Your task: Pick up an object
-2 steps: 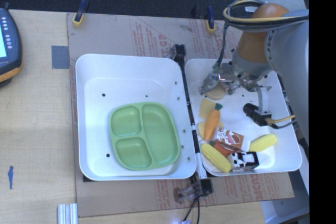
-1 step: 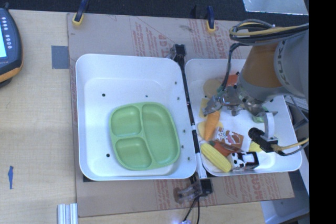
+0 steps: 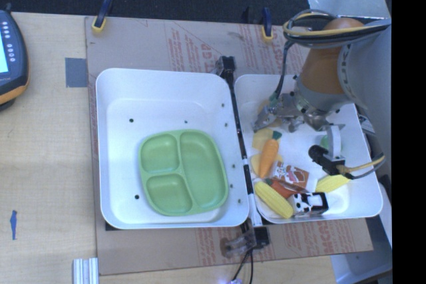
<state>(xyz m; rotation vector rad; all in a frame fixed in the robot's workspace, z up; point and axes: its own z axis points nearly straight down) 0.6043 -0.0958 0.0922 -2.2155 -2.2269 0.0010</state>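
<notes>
Wooden table [image 3: 46, 163], two white bins; my arm [image 3: 346, 70] reaches over the right bin [image 3: 373, 206].
Fingers [image 3: 293, 115] hang at that bin's far end, just beyond the carrot [image 3: 268, 156]; open or closed, I cannot tell. Candidates for picking: carrot, corn [image 3: 273, 199] and banana [image 3: 335, 183], crowded together. The left bin [image 3: 120, 86] holds a green plate [image 3: 183, 171]. Risk: the tight packing may cause a descent to knock neighbours aside, and the rounded carrot could squirt out of a closing grip.

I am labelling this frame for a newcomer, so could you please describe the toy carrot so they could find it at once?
Look in the right-hand bin, the one beneath the gripper. Near its left wall lies the carrot, an orange cone with a green tip, above the yellow corn cob; no other toy there is orange.
</notes>
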